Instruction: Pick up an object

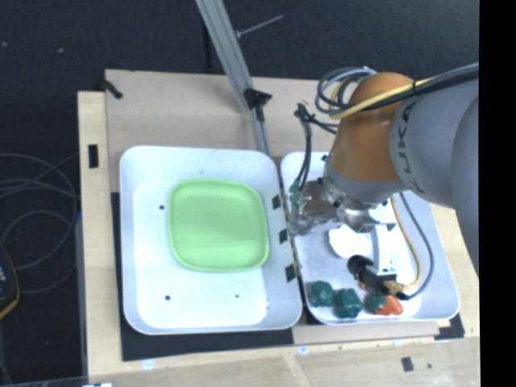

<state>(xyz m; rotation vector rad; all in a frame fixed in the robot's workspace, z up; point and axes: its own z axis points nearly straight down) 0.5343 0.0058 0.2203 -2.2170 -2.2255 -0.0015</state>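
Plate (218, 224) in left bin (141, 216), gripper (300, 212) at 9 o'clock of right bin (439, 285), grip cannot be told, 2 teal pieces (348, 301) at 6 o'clock.

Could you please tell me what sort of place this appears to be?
Probably a robotics lab set up for picking trials: a grey-and-orange arm over the right bin, a matching left bin beside it on a wooden bench, and loose cables on the dark floor.
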